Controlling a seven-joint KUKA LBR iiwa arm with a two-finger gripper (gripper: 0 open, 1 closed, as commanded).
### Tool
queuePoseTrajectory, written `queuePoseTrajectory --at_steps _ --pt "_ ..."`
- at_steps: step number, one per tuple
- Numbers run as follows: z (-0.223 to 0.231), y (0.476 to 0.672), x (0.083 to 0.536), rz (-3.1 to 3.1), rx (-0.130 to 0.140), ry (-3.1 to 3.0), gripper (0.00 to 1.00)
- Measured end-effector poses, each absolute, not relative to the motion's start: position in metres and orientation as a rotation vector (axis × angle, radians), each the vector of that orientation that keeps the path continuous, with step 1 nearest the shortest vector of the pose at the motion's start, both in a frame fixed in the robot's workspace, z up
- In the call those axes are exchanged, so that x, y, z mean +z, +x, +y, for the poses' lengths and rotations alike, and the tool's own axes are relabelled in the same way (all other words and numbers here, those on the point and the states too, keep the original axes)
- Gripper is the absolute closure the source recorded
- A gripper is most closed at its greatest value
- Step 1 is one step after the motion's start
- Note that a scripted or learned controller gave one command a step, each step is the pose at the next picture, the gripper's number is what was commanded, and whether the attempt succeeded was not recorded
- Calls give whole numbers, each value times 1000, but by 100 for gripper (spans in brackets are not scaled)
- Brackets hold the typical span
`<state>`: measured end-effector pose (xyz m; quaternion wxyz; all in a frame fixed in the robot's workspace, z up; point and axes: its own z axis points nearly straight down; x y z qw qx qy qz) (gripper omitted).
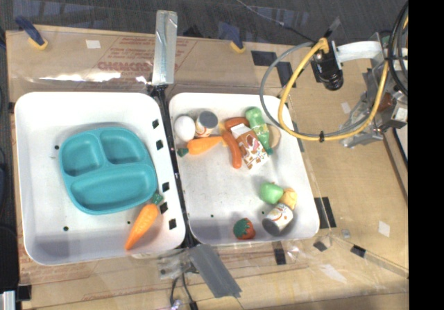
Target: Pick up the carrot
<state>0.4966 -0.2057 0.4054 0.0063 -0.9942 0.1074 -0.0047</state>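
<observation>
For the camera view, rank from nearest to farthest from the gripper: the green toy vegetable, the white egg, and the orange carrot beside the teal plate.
Measured from the gripper, which is right of both bins:
1. Green toy vegetable, at the upper right of the right bin.
2. White egg, at the upper left of the same bin.
3. Orange carrot, in the lower right corner of the left bin.

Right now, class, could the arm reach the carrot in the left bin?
Probably yes: the carrot lies uncovered beside the teal plate, though the bin wall close by may crowd the approach.
</observation>
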Motion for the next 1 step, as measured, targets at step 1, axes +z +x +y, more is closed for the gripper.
queuePoseTrajectory --at_steps 1 --pt "-203 499 416 327 -26 -3103 100"
